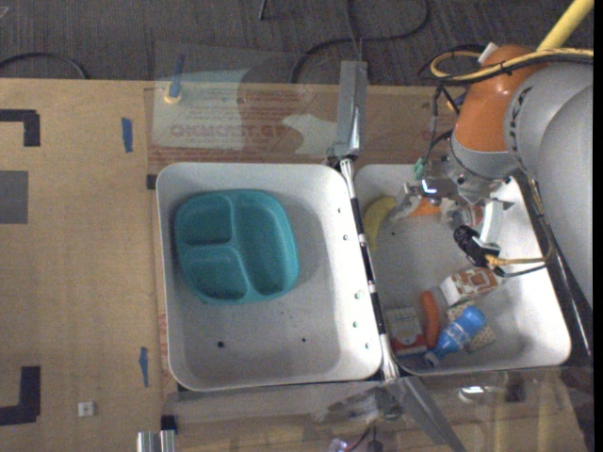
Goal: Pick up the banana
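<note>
- The hand (435, 194) hangs low over the far left part of the right bin (537, 342), at the end of the grey arm (556, 130) with its orange band (490, 111); whether it is released or clenched cannot be told from this view, as the wrist and cabling cover it.
- The banana (379, 218) lies in the far left corner of the right bin, against the bin's left wall, just beside the hand on its left; only part of its pale yellow body shows, and it cannot be told whether the hand touches it.
- A small orange object (426, 209) shows just below the hand; too little of it is visible to name.
- Nearer in the same bin, a small carton with an orange-and-white pattern (468, 285) lies towards the middle.
- Along the near edge of that bin sit a blue bottle (462, 331), lying tilted, an orange-red item (430, 316) just left of it, and a small printed packet (403, 326) near the left wall.
- The left bin (188, 347) holds a teal divided plate (236, 245) with three compartments, lying flat in its far half.
- Both bins rest side by side on the tan surface (75, 281), which bears black corner marks and strips of blue tape (127, 136).
- Dark cables (386, 8) loop over the floor beyond the far edge of the surface.
</note>
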{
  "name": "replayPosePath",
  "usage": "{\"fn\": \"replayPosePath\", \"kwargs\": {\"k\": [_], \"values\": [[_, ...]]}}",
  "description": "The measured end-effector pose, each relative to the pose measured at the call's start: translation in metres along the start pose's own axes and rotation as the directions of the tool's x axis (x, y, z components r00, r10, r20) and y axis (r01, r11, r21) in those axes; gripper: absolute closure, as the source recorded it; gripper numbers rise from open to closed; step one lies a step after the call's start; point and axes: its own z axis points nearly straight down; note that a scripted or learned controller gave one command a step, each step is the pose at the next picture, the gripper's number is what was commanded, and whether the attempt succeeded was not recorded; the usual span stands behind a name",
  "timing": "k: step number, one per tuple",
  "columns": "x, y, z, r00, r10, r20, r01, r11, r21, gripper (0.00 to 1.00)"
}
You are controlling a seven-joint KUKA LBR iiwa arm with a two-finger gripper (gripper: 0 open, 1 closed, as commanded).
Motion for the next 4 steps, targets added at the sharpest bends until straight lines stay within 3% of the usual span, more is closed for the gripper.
{"fn": "replayPosePath", "kwargs": {"k": [1,2,4], "values": [[-0.0272,-0.0009,-0.0008,0.997,-0.076,-0.003,0.076,0.997,0.000,0.00],[-0.0196,-0.0037,0.0010,0.983,-0.181,0.019,0.181,0.983,0.002,0.00],[-0.0240,-0.0024,0.0009,0.982,-0.188,0.008,0.188,0.982,0.004,0.00]]}}
